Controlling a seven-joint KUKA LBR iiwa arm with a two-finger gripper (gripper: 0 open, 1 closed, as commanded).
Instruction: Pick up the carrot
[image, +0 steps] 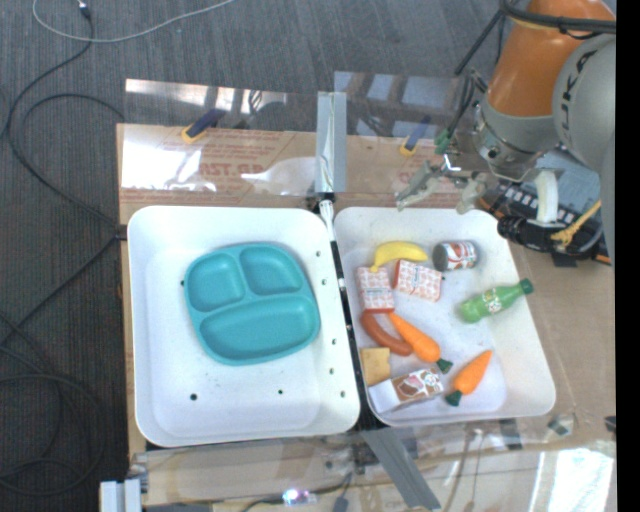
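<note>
Illumination is even and bright, from overhead. The white bins (140, 330) read near overexposed — surface detail is weak. Glare strips appear on the clear panels (200, 97) along the rear edge. Shadows are soft and short. Focus is moderately soft overall — small labels are illegible.
</note>
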